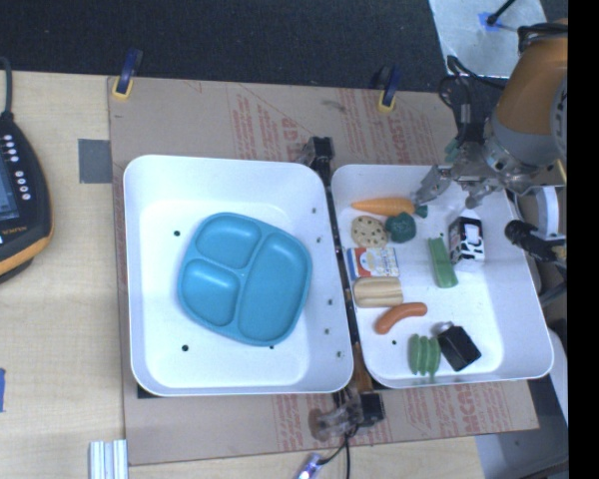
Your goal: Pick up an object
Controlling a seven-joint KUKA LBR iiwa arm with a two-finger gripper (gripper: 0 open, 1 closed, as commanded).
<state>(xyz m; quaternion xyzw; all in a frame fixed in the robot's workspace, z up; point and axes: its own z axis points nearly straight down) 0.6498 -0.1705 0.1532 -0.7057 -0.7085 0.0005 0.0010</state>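
The gripper [449,183] hovers with fingers spread, empty, over the right bin [519,312] — the carrot [383,207] lies just to its left (long axis running left-right), nearest target.

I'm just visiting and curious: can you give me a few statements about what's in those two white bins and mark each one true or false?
1. A blue divided plate lies in the left bin. True.
2. The carrot lies in the left bin. False: it lies in the right bin, near its far edge.
3. The gripper hangs over the right bin's far end. True.
4. The sausage lies on the blue plate. False: it lies on the right bin's floor, beside the bread roll.
5. A cookie lies just below the carrot. True.
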